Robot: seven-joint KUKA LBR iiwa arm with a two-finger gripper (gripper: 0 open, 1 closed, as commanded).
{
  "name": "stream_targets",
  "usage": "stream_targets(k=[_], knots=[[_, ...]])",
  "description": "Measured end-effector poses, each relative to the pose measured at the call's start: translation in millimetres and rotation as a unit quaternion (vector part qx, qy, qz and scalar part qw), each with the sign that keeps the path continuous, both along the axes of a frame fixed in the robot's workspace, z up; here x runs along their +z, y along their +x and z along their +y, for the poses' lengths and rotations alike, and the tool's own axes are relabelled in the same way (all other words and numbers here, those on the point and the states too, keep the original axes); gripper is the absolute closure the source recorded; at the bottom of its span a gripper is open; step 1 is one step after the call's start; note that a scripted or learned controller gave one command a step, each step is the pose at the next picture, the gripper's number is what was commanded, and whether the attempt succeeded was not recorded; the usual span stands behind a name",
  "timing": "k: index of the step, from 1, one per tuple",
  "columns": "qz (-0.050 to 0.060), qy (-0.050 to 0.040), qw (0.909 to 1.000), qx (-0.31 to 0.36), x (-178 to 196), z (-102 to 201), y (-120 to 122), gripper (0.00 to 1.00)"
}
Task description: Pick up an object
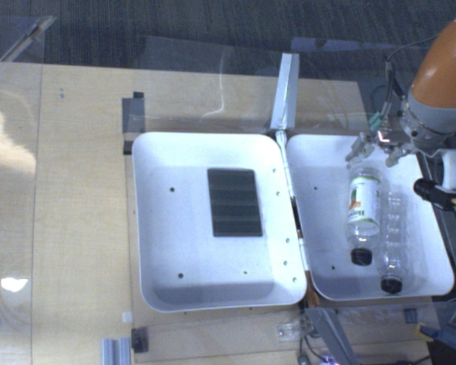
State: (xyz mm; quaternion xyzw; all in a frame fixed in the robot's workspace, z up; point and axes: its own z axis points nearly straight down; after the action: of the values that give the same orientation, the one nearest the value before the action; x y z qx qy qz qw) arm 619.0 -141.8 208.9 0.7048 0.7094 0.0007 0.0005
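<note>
The labelled bottle (363, 213) looks light, smooth and slippery, best pinched across its labelled middle; the pincer (377, 147) hangs spread open, gripping nothing.

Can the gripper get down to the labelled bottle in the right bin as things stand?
Probably yes. The gripper hangs over the right bin, just beyond the labelled bottle, with nothing above it. A clear bottle lies close alongside, which may crowd one finger.
</note>
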Motion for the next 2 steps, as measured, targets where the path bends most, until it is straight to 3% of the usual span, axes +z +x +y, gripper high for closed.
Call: stream_targets(k=[1,2], knots=[[-0.005,-0.0018,0.9955,0.095,-108.9,-50.9,-8.0,0.00],[-0.015,-0.0068,0.9863,0.164,-110.7,-43.9,-29.2,0.00]])
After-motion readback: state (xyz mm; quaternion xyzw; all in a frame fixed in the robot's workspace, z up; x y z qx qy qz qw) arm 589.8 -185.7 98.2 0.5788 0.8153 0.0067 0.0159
